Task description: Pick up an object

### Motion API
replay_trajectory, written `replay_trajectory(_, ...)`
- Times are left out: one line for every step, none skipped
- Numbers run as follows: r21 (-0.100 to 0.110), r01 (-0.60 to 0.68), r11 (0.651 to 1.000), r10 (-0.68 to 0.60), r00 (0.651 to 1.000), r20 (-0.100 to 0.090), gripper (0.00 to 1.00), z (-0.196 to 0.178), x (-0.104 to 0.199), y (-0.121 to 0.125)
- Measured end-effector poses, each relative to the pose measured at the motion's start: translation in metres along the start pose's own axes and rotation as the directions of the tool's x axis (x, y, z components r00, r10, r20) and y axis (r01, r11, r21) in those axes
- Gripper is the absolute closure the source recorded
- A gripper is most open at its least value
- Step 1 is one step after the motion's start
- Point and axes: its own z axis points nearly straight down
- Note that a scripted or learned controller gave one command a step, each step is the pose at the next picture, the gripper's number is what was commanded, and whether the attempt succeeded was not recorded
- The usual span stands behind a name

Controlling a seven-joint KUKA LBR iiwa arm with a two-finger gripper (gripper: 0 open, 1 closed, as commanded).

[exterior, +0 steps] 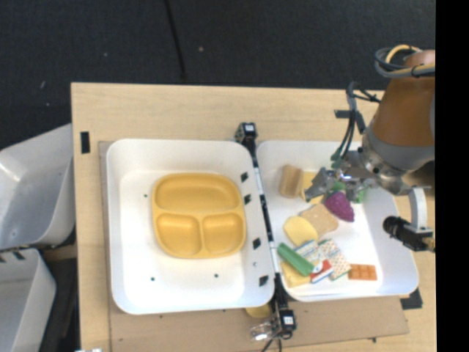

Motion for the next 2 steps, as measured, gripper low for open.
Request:
replay_trajectory(-0.005, 0.005, 1.000, -0.005, 1.000, -0.001, 0.00, -0.0863, 0.0478, -0.0573)
replay_trajectory(-0.004, 0.003, 1.000, -0.003, 1.000, 0.001, 1.00, -0.0929, 0.0449, -0.0546)
